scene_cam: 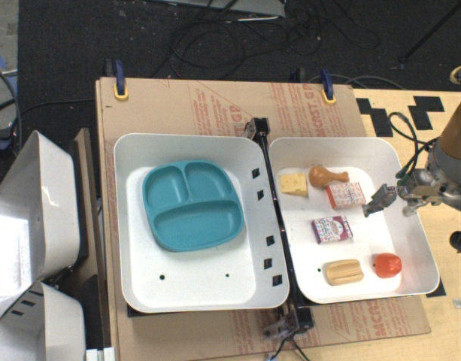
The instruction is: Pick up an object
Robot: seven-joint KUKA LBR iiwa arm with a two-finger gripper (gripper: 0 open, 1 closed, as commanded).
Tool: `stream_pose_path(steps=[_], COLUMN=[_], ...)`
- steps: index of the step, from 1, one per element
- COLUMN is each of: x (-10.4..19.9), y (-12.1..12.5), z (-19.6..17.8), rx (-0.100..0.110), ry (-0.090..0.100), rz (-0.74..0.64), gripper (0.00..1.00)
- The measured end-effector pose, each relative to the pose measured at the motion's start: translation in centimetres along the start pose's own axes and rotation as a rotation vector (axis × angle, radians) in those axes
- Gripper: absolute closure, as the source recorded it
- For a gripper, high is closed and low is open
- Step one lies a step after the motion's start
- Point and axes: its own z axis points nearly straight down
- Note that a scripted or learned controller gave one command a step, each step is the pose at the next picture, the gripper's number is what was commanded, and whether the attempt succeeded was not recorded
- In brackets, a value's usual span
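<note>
The right bin (410,235) holds several small items: a yellow cheese wedge (294,183), a brown drumstick (328,176), a red-and-white carton (345,195), a purple carton (332,229), a tan bun (343,271) and a red tomato (387,265). My gripper (394,201) hangs over the bin's right side, just right of the red-and-white carton and above the tomato. It is open, with nothing between its fingers. The dark left finger (380,200) points toward the carton and stands apart from it.
The left bin (132,224) holds a teal divided plate (192,205). A black divider strip (274,216) runs between the bins. White tubs (34,224) stand off the bench at the left. Cables lie on the dark floor behind.
</note>
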Motion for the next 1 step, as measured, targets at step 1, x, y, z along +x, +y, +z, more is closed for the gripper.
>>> stream_pose_path(steps=[1], x=[0.08], y=[0.33], z=[-0.71], rx=[-0.012], ry=[-0.003], rz=[-0.004], gripper=[0.0])
